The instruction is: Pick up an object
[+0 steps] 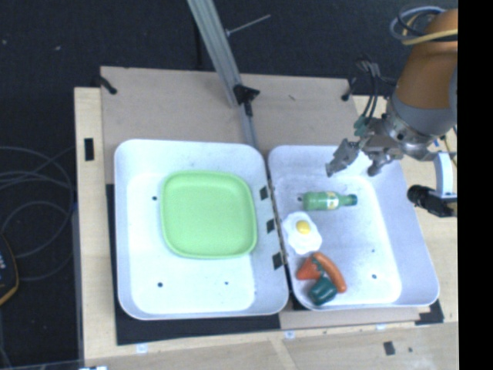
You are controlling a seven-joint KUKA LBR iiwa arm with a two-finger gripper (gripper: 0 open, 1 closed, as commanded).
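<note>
The right bin [404,241] holds a green bottle [327,200] lying on its side, a fried egg toy [301,233], an orange carrot-like piece [326,267] and a dark green piece [323,290] near the front. My gripper [357,163] hangs over the far part of the right bin, above and to the right of the bottle. Its two fingers [340,159] stand spread apart with nothing between them. The bottle lies just in front of the fingers, apart from them.
A light green square plate [208,213] lies in the left bin [135,206]. A grey slanted pole [219,48] rises behind the bins. Cables hang beside the arm's wrist at the right.
</note>
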